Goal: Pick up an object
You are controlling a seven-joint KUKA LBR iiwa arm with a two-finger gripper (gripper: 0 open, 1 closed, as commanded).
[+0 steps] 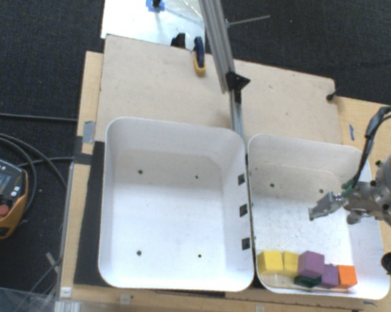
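From my remote seat I've got the grey metal two-finger gripper (327, 207) hanging over the right shallow white plastic bin (303, 159), roughly mid-bin toward its right wall, and honestly I cannot tell if it's apart or together. The blocks are all bunched along the near wall of that bin: two yellow foam cubes (278, 262), a purple cube (312, 262) with a smaller purple block (330, 275), a dark green piece (306, 280) and an orange cube (347, 275). The left white bin (176, 142) sits right beside it.
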